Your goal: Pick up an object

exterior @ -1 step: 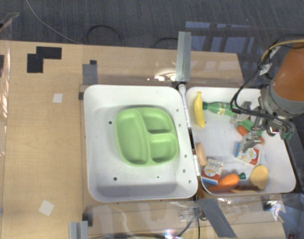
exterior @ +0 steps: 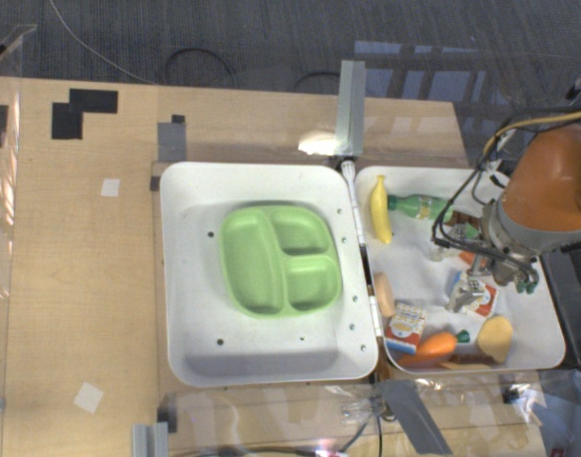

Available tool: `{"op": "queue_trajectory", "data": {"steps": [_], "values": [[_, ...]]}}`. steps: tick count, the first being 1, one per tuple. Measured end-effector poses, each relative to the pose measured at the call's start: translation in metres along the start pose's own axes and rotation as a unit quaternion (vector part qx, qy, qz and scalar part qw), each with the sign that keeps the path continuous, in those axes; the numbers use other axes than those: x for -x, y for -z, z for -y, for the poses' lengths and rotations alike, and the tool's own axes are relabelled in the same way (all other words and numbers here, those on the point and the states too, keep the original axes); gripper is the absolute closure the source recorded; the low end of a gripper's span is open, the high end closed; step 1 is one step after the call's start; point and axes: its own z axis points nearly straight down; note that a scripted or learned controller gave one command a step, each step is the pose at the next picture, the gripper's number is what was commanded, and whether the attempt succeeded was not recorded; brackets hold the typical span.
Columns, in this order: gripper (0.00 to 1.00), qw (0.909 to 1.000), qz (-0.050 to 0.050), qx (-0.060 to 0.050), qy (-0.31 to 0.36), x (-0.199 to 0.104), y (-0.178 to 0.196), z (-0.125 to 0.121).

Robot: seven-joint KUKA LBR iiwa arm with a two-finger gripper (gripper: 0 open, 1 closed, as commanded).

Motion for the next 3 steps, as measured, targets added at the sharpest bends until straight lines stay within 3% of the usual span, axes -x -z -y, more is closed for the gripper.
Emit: {"op": "queue_trajectory", "data": {"steps": [1,2,3], "values": [[0.00,0.9997,0.005,-0.002,0.024,-0.014,-0.006,-0.005],[1.00,0.9995,0.013,-0.003,0.027,-0.009,0.010,-0.006],[1.00,0.9999,0.006,-0.002,0.010,0.016,0.177,0.010]]}}
